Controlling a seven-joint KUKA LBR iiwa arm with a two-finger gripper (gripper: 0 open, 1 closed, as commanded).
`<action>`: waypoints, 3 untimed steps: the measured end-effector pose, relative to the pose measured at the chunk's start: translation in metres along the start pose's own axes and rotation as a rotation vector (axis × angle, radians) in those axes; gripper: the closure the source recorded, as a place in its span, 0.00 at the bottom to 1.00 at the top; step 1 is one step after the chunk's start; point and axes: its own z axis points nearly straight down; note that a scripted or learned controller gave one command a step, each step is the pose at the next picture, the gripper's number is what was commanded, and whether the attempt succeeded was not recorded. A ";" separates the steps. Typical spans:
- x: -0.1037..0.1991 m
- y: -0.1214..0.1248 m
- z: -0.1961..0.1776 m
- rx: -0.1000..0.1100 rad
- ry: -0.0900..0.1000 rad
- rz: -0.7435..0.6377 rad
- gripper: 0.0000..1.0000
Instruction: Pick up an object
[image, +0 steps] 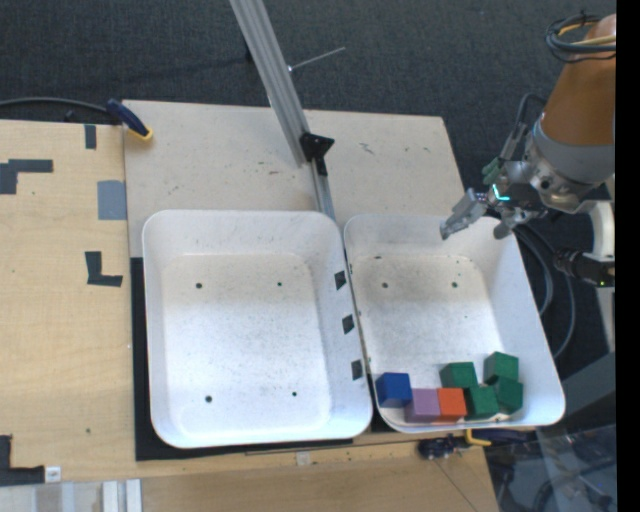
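- The right bin (520, 300) stands on the bench (230, 160), touching the left bin (160, 300) beside it.
- The blocks (455, 392) lie clustered in the right bin's near corner.
- The gripper (478, 222) hovers over this bin's far rim.

Dark carpet floor (420, 60) – pale wooden bench (60, 330) – slanted metal rail (275, 75).
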 end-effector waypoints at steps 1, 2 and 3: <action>0.000 0.001 -0.003 -0.005 -0.001 -0.001 0.00; 0.000 -0.002 0.041 0.000 -0.001 0.001 0.00; 0.001 -0.010 0.087 0.001 -0.001 0.000 0.00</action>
